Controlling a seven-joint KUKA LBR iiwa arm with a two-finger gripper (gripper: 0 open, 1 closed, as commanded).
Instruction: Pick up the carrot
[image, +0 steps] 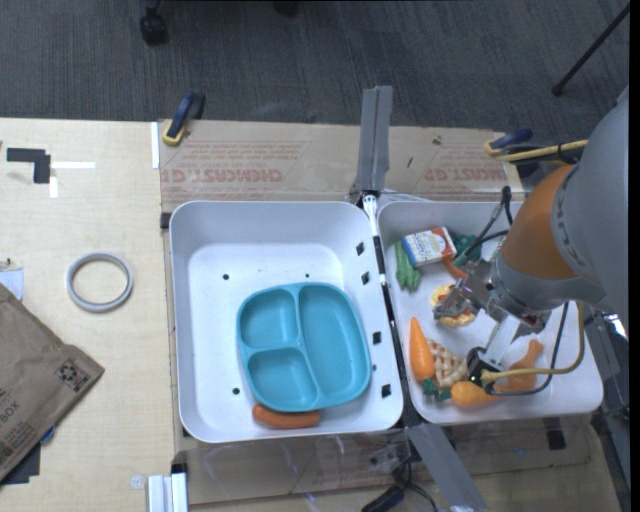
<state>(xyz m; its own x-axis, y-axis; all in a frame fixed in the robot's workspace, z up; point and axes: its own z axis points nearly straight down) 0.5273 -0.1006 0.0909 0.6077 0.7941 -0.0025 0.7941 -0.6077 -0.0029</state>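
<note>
Grey arm (603, 200) over the right bin (578, 388), carrot lying loose.
The left bin (186, 300) holds a blue divided plate (300, 345). The gripper (458, 303) hangs over toy food in the right bin; whether it is clenched cannot be told. The carrot (421, 352) lies by that bin's left wall, apart from the gripper.
</note>
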